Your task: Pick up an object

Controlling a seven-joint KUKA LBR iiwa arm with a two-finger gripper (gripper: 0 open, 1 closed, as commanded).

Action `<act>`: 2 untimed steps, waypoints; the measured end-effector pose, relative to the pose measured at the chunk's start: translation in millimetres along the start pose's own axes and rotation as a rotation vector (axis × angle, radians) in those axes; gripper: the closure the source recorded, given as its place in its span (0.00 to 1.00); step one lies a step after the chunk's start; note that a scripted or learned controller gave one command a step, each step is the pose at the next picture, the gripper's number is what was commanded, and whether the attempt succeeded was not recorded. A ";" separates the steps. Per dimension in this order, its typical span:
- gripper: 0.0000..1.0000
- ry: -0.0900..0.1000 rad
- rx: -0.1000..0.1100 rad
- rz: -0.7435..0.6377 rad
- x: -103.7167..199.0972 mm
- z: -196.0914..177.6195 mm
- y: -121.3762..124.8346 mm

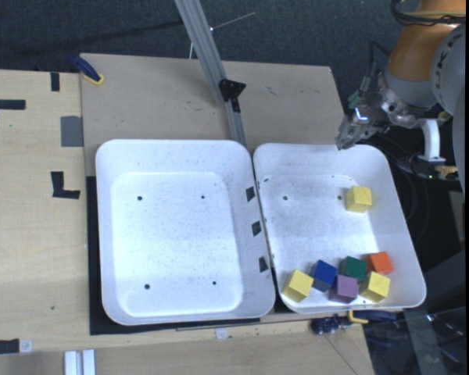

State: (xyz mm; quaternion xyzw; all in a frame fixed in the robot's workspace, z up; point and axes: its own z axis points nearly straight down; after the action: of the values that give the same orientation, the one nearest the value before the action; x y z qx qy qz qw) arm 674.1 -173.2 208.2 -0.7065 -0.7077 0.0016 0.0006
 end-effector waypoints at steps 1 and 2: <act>1.00 0.001 -0.001 -0.002 37.7 0.7 -22.0; 1.00 0.004 -0.002 -0.004 90.5 -12.6 -40.4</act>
State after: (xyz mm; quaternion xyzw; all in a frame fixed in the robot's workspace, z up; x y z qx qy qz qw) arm 633.6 -82.8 220.8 -0.7049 -0.7093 -0.0005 0.0012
